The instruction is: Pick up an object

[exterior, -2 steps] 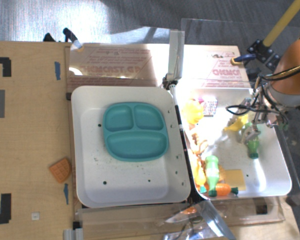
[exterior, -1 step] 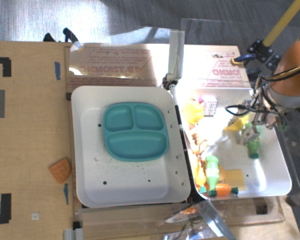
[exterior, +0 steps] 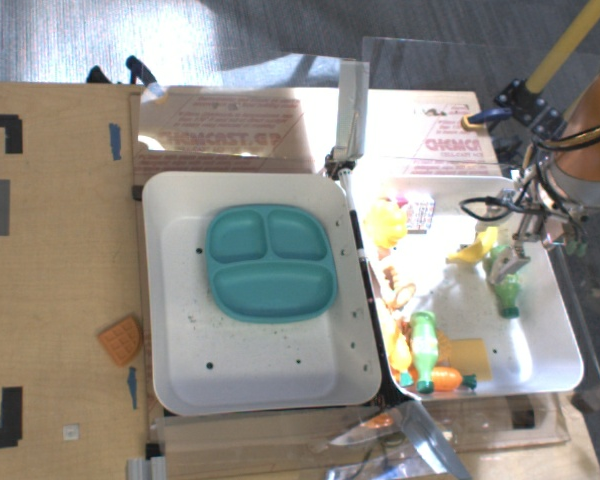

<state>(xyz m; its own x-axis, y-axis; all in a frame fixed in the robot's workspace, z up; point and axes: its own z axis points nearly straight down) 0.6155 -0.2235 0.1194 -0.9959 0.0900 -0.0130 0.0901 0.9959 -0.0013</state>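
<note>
The right bin (exterior: 555, 353) is crowding its toys toward its left wall, with a green bottle (exterior: 423, 340), an orange carrot (exterior: 442, 378) and a tan block (exterior: 467, 356) bunching near the front corner, leaving open white floor in the middle and along the right rim. The left bin (exterior: 170, 268) is holding a teal divided plate (exterior: 271, 262) with bare floor all round it. The arm is reaching in from the right, its gripper (exterior: 510, 258) hanging just above a small green object (exterior: 507, 295) by the yellow banana (exterior: 477, 247), and whether it is gripping anything cannot be told.

Right bin (exterior: 555, 353) middle floor open, toys (exterior: 420, 343) crowding its left wall, teal tray (exterior: 271, 263) filling left bin (exterior: 170, 298) centre
</note>
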